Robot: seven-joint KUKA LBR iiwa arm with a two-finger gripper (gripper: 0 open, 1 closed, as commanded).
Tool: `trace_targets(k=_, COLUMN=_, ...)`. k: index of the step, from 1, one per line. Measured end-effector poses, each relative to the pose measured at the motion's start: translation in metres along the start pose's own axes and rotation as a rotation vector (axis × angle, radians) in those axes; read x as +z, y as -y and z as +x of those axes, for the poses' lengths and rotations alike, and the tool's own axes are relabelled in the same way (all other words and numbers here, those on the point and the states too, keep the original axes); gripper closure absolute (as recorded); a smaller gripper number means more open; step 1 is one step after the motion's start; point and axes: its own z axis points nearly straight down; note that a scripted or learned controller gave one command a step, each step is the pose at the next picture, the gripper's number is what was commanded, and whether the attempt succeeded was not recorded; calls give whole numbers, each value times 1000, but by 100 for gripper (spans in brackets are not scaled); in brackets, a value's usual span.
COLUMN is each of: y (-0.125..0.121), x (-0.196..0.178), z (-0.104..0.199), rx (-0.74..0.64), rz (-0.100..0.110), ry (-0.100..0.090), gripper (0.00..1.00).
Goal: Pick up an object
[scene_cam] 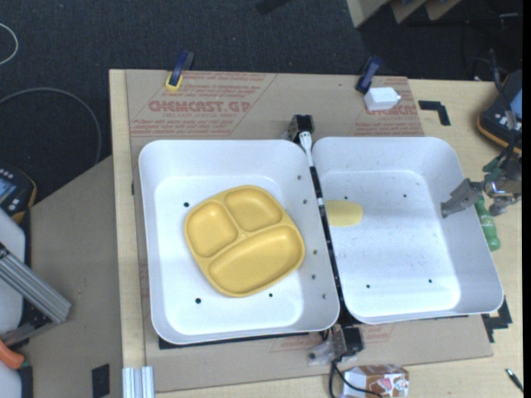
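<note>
A small pale yellow block [343, 214] lies in the right bin [398, 305], close to its left wall. A yellow divided plate [243, 240] rests in the middle of the left bin [166, 305]. My gripper [470, 224] hangs over the right bin's right rim, far to the right of the block. One grey finger [456, 200] and one green finger [489, 229] stand spread apart, and nothing is between them.
A white box [382, 99] and two blue clamps [179, 67] sit on the cardboard behind the bins. Cables and a connector [300, 128] lie at the seam between the bins. A small packet [383, 381] lies at the front edge.
</note>
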Motion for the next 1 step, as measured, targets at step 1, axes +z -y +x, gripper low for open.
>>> trace_targets(k=1, y=16, x=-182, z=62, rx=-8, rz=-20, ry=3, gripper=0)
